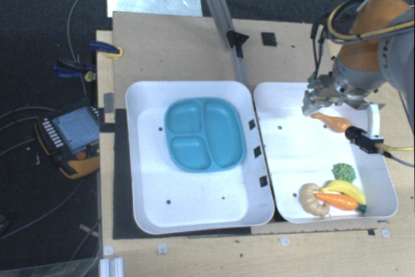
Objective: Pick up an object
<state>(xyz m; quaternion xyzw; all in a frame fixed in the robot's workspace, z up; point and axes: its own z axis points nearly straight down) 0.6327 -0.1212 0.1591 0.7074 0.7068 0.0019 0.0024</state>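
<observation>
The grey arm (379,42) with its orange band reaches in from the right and hangs over the far part of the right bin (285,159); its claw (319,100) sits low above the bin floor, though whether it is spread or pressed together I cannot tell from this angle; just beside it, toward the near side, lies a small orange drumstick-shaped toy (331,120), not visibly gripped; in the bin's near right corner a cluster rests close together: a green broccoli (343,172), a yellow banana (345,189), an orange carrot (337,201) and a tan croissant-like piece (312,199), the last three touching; the left bin (146,191) holds a blue divided plate (204,133) with three compartments; both bins sit side by side on the brown desk (168,48).
</observation>
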